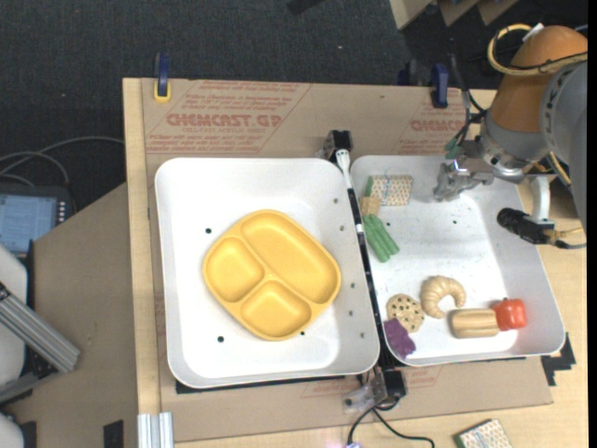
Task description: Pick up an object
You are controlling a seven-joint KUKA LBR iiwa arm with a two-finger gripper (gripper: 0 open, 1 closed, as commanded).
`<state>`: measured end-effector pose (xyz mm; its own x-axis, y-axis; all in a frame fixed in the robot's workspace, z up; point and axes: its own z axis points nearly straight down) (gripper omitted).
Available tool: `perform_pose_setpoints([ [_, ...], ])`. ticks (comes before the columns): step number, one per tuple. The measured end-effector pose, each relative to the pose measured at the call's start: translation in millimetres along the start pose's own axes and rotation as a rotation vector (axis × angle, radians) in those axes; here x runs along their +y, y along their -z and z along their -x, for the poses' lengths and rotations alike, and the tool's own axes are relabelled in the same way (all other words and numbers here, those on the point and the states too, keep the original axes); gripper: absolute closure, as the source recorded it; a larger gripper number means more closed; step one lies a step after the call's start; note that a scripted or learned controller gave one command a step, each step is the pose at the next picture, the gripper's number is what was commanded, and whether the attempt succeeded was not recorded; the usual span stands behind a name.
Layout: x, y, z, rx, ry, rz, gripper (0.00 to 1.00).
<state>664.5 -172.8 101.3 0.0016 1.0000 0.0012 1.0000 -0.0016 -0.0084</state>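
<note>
Nearest the camera, at the right bin's (532, 278) front edge, lay a purple piece (399, 336), a round cookie (404, 309), a croissant (441, 294) and a hot dog (486, 319). Farther back were a green vegetable (380, 235) and a waffle (389, 190). A yellow divided plate (270, 273) sat in the left bin (187, 194), and the end effector (454, 179) hovered over the right bin's back edge, gripping nothing I could see.
</note>
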Motion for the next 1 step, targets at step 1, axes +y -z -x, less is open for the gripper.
perform_pose_setpoints([
  [1,2.1,224.1,54.3,-0.012,-0.001,0.03,1.0],
])
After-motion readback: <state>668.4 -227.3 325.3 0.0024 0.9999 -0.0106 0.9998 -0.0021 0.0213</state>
